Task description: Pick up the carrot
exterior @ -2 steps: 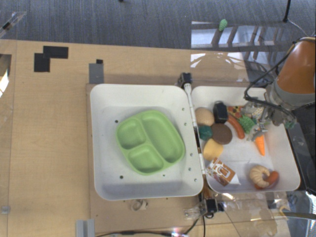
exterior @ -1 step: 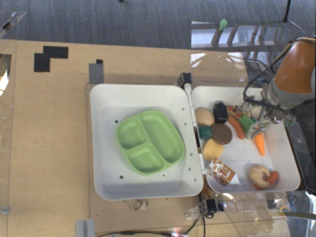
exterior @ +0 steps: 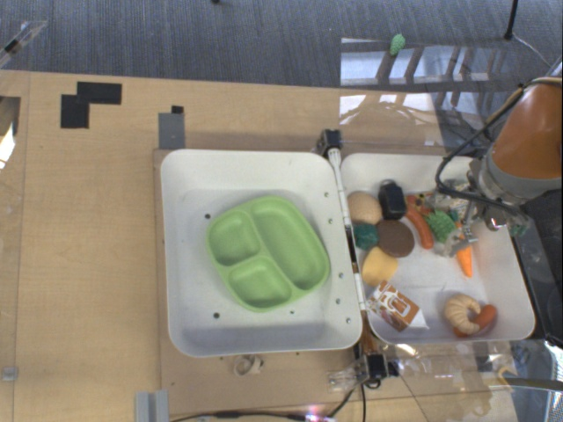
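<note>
Where the right bin (exterior: 519, 323) runs toward its right wall, the carrot (exterior: 464, 260) lies on the white floor, a small orange piece with its thin end pointing toward the near edge. The gripper (exterior: 471, 227) hangs just above it, near the carrot's thicker end, under the grey wrist and orange band of the arm (exterior: 528, 143). Whether the gripper touches the carrot cannot be told, and its state is also unclear, since the tips blur into the clutter beneath.

Just left of the carrot sits a green leafy piece (exterior: 441, 223), with a long orange-red piece (exterior: 420, 222) slanting beside it. Further left lie a brown disc (exterior: 395, 238), a black object (exterior: 391, 199), a tan round item (exterior: 363, 207), a dark green item (exterior: 365, 235) and a yellow wedge (exterior: 379, 266). Toward the near edge rest a small printed packet (exterior: 396, 306) and a croissant (exterior: 468, 315).

The left bin (exterior: 189, 323) holds a green divided plate (exterior: 266, 251) with three compartments, well apart from the carrot.
</note>
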You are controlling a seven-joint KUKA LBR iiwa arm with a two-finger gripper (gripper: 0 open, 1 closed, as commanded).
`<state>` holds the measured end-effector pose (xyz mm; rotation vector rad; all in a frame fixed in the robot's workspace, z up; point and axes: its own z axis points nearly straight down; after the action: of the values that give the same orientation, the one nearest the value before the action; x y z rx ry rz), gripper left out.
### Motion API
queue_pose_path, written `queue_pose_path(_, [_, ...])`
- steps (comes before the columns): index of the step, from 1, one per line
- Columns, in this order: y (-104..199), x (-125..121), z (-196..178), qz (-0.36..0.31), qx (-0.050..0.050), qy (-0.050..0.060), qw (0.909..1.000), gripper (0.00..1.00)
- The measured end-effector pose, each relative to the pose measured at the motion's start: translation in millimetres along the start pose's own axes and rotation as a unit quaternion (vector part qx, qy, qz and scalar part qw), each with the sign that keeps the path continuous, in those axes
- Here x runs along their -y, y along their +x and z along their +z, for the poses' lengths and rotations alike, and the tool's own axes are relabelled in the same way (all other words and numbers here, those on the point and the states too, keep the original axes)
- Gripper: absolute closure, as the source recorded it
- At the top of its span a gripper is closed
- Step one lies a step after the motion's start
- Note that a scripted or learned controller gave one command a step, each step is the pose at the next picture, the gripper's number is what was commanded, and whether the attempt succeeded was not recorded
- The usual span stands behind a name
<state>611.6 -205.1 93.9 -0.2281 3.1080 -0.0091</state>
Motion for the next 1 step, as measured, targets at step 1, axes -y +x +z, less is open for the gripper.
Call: queue_pose_path(1, [39.2, -4.4, -1.7, -0.040, 0.001, 0.001, 0.9992, 0.00])
